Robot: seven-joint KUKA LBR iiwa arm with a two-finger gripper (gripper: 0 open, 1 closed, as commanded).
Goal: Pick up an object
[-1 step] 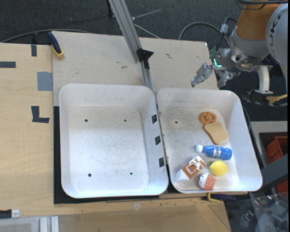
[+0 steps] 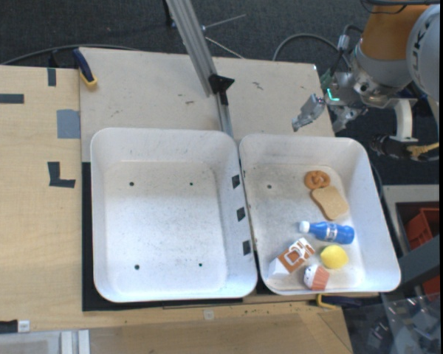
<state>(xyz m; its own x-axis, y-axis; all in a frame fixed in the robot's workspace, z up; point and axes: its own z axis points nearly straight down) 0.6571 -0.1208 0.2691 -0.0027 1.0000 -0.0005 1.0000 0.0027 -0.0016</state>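
Several small objects lie in the right bin [image 2: 280,161], toward its near right side. They include a brown pretzel [image 2: 317,178], a tan bread-like slab [image 2: 331,202], a blue bottle [image 2: 329,231] on its side, and a yellow lemon [image 2: 334,257]. An orange and white carton [image 2: 295,257] and a small orange and white cup [image 2: 316,276] lie nearest the front. My gripper [image 2: 323,116] hangs above the bin's far rim, well back from the objects. Its two fingers stand apart, open, with nothing between them.
The left bin [image 2: 162,146] sits beside the right one, with a shared ridge between them. A slanted metal pole [image 2: 196,43] comes down to the far end of that ridge. A blue and yellow clamp [image 2: 85,68] lies at the board's far left corner. Cables run behind the bench.
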